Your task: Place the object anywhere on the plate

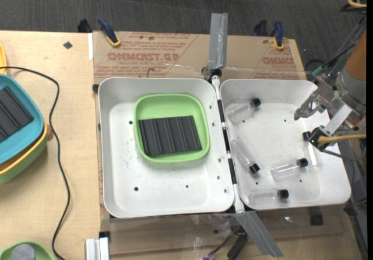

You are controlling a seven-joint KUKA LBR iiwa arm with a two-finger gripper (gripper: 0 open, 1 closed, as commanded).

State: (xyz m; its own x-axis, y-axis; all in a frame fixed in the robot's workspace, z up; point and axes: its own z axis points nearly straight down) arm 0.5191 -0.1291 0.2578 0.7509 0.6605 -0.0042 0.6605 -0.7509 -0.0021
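Observation:
A green square plate (171, 102) lies in the left white bin (116, 183). On it rests a dark grey ridged slab (169, 135), flat and covering most of the plate's floor. My gripper (304, 126) hangs over the right edge of the right bin (265, 122), far from the plate. Its fingers (303, 112) stand apart, open, and I see nothing between them. The grey arm (353, 78) comes in from the right.
Several clear vials with black caps lie in the right bin, one at the back (243, 109), one in the middle (249, 163), one near the gripper (289, 168). Blue-and-yellow trays (17, 130) and a black cable (58, 154) sit on the wooden bench to the left.

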